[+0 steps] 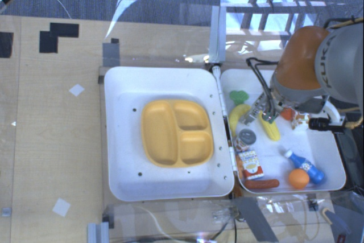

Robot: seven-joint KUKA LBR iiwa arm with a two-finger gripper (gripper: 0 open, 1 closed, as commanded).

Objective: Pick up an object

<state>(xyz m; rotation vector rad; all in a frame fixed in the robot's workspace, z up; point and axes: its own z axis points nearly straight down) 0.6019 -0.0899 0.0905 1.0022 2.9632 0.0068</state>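
Sausage (pixel 262 184), reddish-brown, lies at the lower edge of the right bin (pixel 339 171), nearest the bottom of the frame. Just right of it sits an orange ball (pixel 298 178), touching a blue and white bottle (pixel 304 164). Above the sausage a small carton (pixel 249 164) rests, and above that a round grey tin (pixel 246 137). Higher still, the gripper (pixel 263 111) is down among the things at the centre right of the frame, between a banana (pixel 238 116) on its left and a corn cob (pixel 269 126) just beside it on its right; whether its fingers are open or closed cannot be told. A green item (pixel 238 97) lies above the banana. In the left bin (pixel 122 139), mid-frame, rests a yellow divided tray (pixel 177 132).
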